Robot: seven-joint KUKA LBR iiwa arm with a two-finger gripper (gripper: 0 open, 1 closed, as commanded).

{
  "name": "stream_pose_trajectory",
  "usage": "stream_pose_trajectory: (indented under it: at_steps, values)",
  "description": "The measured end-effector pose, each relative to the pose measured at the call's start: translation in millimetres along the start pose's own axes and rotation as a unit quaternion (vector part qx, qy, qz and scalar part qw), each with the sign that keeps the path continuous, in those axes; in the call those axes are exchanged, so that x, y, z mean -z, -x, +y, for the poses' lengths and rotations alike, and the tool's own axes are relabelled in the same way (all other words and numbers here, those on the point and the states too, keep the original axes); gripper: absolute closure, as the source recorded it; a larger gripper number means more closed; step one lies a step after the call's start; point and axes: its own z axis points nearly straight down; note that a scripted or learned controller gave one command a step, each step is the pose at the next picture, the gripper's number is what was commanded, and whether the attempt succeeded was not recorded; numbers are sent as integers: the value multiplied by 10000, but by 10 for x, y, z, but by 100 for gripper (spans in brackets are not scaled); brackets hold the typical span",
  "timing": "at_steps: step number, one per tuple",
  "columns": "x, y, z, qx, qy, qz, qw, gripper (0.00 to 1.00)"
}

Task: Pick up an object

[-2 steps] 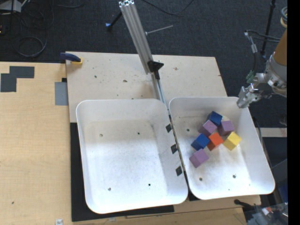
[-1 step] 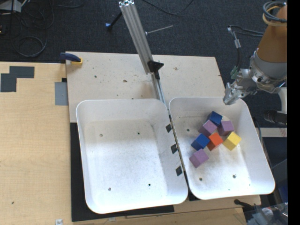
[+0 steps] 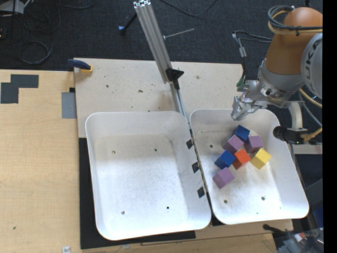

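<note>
White plastic is noted in both bins: the left bin (image 3: 105, 141) is presented as the receiving side, while the right bin (image 3: 287, 194) holds the stock. The grey and orange arm (image 3: 292, 41) is positioned over the far edge of the right bin, apparently for descent. The gripper (image 3: 243, 109) is suspended just beyond the cluster of blocks (image 3: 241, 153), apart from it; nothing is seen between its tips, and open or closed cannot be told. The blue block (image 3: 242, 132) lies nearest and is judged the likely target.

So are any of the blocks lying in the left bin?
No, every block, including the yellow block, lies clustered in the right bin.
</note>
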Motion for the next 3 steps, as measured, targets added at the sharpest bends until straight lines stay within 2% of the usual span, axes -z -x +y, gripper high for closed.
stream_pose_trajectory:
  at_steps: [1,2,3]
  values:
    - [-116,-458,33,-5,-1,-2,10000,100]
    - [-58,-1037,16,-2,1,-2,10000,100]
    - [4,-1582,123,1,16,-2,10000,100]
